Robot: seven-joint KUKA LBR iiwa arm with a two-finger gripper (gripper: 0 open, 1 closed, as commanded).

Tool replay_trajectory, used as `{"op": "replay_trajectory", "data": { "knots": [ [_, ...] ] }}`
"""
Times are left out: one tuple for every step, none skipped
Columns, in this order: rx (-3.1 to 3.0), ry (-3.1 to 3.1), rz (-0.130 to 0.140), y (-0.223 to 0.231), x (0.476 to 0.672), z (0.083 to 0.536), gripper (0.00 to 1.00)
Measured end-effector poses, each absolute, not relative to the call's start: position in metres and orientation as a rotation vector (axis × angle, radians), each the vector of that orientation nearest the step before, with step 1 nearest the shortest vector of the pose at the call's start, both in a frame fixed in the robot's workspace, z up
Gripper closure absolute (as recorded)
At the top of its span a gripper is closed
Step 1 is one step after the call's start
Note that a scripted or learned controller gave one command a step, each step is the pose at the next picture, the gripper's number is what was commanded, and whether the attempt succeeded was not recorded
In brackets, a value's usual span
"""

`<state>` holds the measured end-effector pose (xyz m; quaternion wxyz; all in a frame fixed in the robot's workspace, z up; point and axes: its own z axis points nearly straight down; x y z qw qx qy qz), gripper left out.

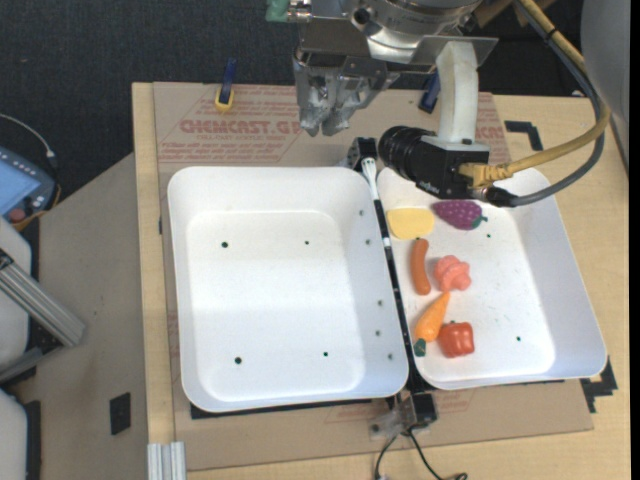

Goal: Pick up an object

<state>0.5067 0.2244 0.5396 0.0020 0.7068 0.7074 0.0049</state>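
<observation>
Cardboard-topped bench (pixel 250 118) bearing two shallow white plastic bins. Right bin (pixel 540 268): red plastic pepper (pixel 457 339), orange carrot (pixel 432 317), purple grapes (pixel 458 213). Gripper (pixel 330 108) above the bench; jaw state cannot be told.

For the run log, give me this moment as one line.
gripper: above bench, behind bins, holding nothing | right bin: grapes, carrot, pepper, sausage | pick: not yet done
</observation>
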Motion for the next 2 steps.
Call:
{"op": "replay_trajectory", "data": {
  "knots": [
    [2.222,2.218,0.005,0.224,0.531,0.535,1.0],
    [2.223,2.216,0.004,0.224,0.577,0.534,1.0]
  ]
}}
